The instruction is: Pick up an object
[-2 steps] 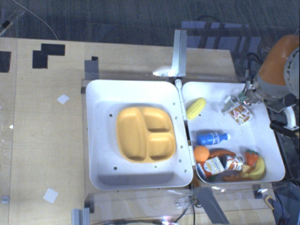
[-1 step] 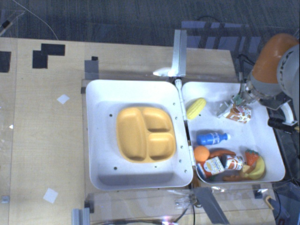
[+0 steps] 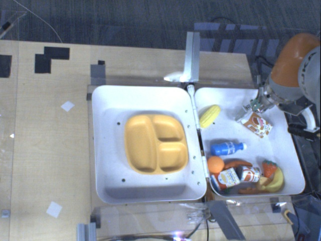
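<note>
Leftmost, we see the wooden bench [image 3: 45, 149] with black marks near its far edge and small pale squares of tape on its surface. Next comes the left bin [image 3: 103, 134], white and shallow, and inside it a yellow tray [image 3: 155, 143] with three compartments, lying flat near the bin's middle.

Across the divider we reach the right bin [image 3: 293, 154]. Just past the divider, toward the far side, lies a corn cob [image 3: 209, 115], tilted. Below it we find a blue bottle [image 3: 226, 148] on its side, its white cap pointing right. Nearer the front corner sits an orange [image 3: 215, 164], touching a crowded heap: a small carton [image 3: 229, 177], a dark sauce bottle [image 3: 248, 173] with a white label, a strawberry [image 3: 270, 167] and a banana [image 3: 276, 181] curving along the bin's front right wall. We cannot tell how these pieces overlap underneath.

Farther right and toward the back, a snack packet [image 3: 257, 124], white with red and orange print, lies by itself on the bin floor. Our gripper [image 3: 260, 103] is down at the packet's far left corner, touching or just over its crinkled edge. We cannot tell whether it is released, clenched or grasping the packet, because the tips are too small and blurred. Behind it the grey arm [image 3: 311, 77] and its orange band rise at the right edge.
</note>
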You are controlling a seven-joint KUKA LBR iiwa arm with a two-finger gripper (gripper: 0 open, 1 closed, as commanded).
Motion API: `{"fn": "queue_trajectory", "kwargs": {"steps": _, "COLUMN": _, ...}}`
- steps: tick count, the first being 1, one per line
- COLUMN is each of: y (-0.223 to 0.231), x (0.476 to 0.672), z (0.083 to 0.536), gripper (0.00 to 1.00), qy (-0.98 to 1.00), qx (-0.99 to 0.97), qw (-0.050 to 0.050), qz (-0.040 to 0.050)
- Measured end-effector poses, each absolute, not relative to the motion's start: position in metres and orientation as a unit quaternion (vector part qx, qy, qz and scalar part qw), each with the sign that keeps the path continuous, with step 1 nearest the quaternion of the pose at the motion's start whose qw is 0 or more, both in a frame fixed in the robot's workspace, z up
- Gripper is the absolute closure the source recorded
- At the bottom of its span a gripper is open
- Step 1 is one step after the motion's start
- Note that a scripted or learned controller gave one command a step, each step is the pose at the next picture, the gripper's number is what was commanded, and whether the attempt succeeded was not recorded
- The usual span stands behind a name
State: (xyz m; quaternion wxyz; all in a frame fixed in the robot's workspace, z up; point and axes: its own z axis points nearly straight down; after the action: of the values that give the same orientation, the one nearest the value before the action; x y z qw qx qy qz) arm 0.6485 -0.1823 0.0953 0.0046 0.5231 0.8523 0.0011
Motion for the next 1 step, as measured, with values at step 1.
{"fn": "queue_trajectory", "kwargs": {"steps": 1, "y": -0.1432, "x": 0.6710, "z": 0.1769, "gripper": 1.00, "qy": 0.804, "qx": 0.595, "qw": 0.002, "qz": 0.0016}}
